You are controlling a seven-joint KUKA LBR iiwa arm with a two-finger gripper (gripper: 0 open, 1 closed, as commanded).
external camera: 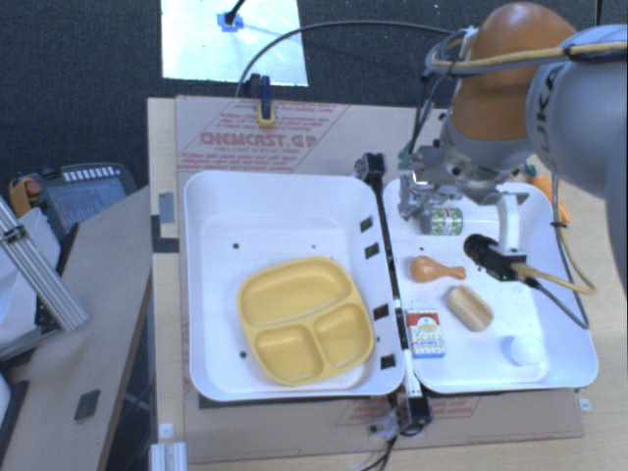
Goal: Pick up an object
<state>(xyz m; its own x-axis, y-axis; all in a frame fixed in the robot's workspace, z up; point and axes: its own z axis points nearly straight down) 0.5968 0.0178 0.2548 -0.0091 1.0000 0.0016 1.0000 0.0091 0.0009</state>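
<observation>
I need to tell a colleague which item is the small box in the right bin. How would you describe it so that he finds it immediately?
Start at the right white bin and go to its near-left corner, beside the divider between the two bins. The small box lies flat there, left of the tan bread-like piece. It is the one rectangular, printed item, red and white, while its neighbours are rounded and plain.

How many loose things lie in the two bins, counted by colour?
Yellow: 1, the divided tray
Green: 1, the can
Orange-tan: 2, the drumstick and bread roll
Red: 1, the small box
White: 1, the ball
Total: 6
</observation>
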